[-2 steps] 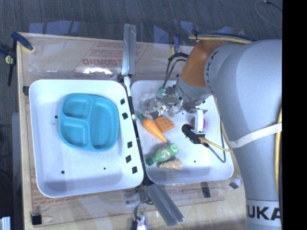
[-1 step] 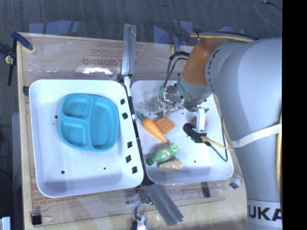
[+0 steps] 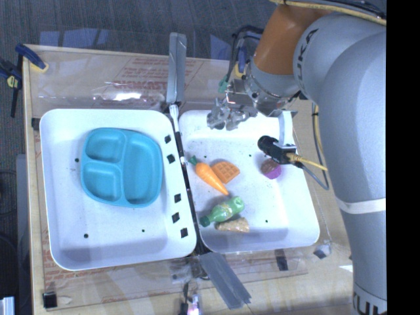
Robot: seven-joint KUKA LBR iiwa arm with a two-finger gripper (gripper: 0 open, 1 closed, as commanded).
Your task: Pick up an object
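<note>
Arm (image 3: 328, 110) leans in from the right, wrist bent down over the right bin's (image 3: 298, 231) far edge. Left bin (image 3: 59, 241) carries a blue divided plate (image 3: 121, 167), well apart from the reach, likely just parked. Right bin groups the pickable bits: green bottle (image 3: 223, 211) and a tan piece (image 3: 233, 226) touching near the front edge, carrot (image 3: 211, 176) beside a waffle (image 3: 226, 170) mid-bin, purple piece (image 3: 270, 169) toward the right edge. Gripper (image 3: 226, 118) hovers near the far-left corner, nothing seen between its tips; released or clenched, I cannot tell.

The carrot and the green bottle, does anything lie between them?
No. In the camera view, bare white bin floor separates the carrot from the green bottle; the waffle sits beside the carrot.
</note>
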